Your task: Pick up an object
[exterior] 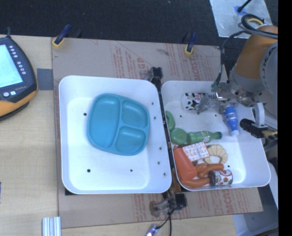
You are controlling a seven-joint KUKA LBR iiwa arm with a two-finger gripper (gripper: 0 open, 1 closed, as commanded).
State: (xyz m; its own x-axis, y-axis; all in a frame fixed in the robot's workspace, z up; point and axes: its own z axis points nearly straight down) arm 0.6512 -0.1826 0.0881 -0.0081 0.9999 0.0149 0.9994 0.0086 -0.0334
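The right bin (249, 156) holds several small objects. A black-and-white cow toy (189, 101) lies at its far left corner. My gripper (205, 104) hangs low over the bin's far side, just right of the cow toy and close to it. Below the wrist lies a small blue bottle (230, 120). A green bottle (201, 136) lies on its side in the middle. Nearer the front are a red-and-white card (197, 152), a tan shell-like piece (217, 154), an orange curved toy (191, 172) and a small can (222, 177).
The left bin (74, 176) holds a blue divided plate (118, 124). A control tablet (7, 77) rests on the bench at far left. Clamps (61, 36) pin the cardboard sheet at the back. The grey arm with its orange band (256, 43) fills the upper right.
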